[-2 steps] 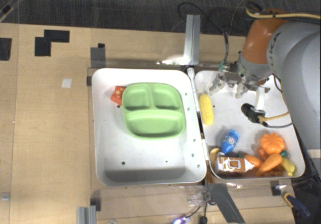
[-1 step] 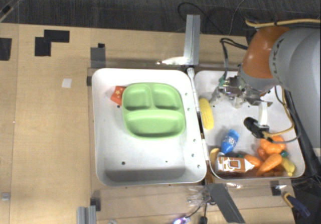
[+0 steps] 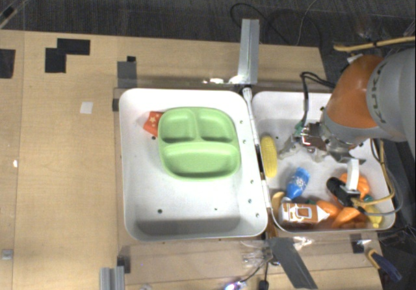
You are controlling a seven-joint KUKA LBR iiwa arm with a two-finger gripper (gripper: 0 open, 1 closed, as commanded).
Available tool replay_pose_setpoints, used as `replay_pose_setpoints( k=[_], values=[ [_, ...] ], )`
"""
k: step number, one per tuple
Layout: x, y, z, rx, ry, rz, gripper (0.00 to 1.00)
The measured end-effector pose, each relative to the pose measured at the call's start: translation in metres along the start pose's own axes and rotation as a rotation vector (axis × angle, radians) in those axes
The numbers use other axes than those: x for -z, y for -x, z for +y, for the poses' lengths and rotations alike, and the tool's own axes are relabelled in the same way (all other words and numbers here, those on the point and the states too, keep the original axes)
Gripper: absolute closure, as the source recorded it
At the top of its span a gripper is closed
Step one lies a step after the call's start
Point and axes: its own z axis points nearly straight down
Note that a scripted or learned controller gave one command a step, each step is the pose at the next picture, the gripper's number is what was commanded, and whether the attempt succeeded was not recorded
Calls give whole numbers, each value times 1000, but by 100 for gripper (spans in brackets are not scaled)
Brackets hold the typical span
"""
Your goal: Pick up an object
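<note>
Camera view: arm (image 3: 383, 97) bent in from right, wrist down over right bin (image 3: 273, 108); end effector (image 3: 316, 144), finger state can't tell. Corn (image 3: 268, 156) just left of it, blue bottle (image 3: 298, 183) just below, green tray (image 3: 197, 141) far left.

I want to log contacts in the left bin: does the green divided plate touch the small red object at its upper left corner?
Touching, as far as the camera view shows: the green divided plate overlaps the edge of the small red object, with no white bin floor visible between them.
</note>
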Motion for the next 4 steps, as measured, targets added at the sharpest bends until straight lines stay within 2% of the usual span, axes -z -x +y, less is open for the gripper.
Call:
replay_pose_setpoints(
  k=[1, 2, 3, 4],
  values=[
    [1, -1, -79, -119, 4, 1, 0],
    [95, -22, -83, -90, -8, 0, 0],
    [1, 2, -80, -146, -1, 1, 0],
    [11, 0, -77, -145, 5, 2, 100]
  ],
)
